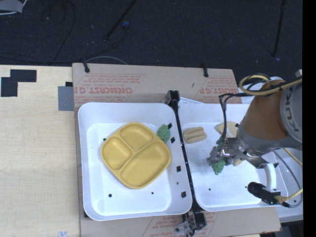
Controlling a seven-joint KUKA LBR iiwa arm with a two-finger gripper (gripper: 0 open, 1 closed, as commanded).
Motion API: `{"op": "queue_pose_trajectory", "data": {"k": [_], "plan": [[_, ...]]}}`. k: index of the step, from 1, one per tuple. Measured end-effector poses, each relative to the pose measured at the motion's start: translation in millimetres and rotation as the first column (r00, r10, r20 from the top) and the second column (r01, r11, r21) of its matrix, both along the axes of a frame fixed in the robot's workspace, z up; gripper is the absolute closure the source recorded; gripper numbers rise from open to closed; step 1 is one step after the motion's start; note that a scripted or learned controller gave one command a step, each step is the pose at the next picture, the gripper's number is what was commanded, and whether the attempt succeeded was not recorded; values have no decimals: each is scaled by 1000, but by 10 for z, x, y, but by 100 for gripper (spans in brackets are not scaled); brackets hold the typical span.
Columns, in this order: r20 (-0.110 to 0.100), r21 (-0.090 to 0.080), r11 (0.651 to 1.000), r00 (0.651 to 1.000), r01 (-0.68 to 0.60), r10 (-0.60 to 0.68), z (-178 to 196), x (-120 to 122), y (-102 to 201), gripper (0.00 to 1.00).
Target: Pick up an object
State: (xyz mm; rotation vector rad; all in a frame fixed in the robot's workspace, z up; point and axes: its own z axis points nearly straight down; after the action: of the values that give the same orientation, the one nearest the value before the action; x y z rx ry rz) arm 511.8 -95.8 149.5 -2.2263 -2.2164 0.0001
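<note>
- In the right white plastic bin (224,194), near its middle, my gripper (218,158) hangs low over the floor, on the grey arm with the orange band (264,120) that reaches in from the bin's right edge.
- From this slanted camera I cannot tell whether the gripper is open or closed.
- A small green leafy piece (217,168) sits right at the gripper's tip, on the side toward the bin's near edge. It looks to be touching the tip, but I cannot tell whether it is gripped or simply lying on the floor there.
- Toward the far edge of the same bin, a tan bread-shaped block (194,135) lies close to the left wall, well apart from the gripper.
- A pale yellow wedge (223,128) lies to the block's right, also near the far edge and partly hidden by the arm.
- In the left white plastic bin (98,194), a yellow three-compartment plastic plate (136,154) lies flat across the middle, turned at an angle to the walls.
- A second green leafy piece (163,131) rests just beside the plate's far right rim, close to the bin's right wall.
- Both bins stand side by side on a brown cardboard sheet (148,83), with a black rail (182,152) between them.
</note>
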Motion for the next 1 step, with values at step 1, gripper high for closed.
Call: {"op": "queue_pose_trajectory", "data": {"k": [1], "plan": [[3, 0, 1000, 1000, -6, 6, 625, 42, 6, 100]]}}
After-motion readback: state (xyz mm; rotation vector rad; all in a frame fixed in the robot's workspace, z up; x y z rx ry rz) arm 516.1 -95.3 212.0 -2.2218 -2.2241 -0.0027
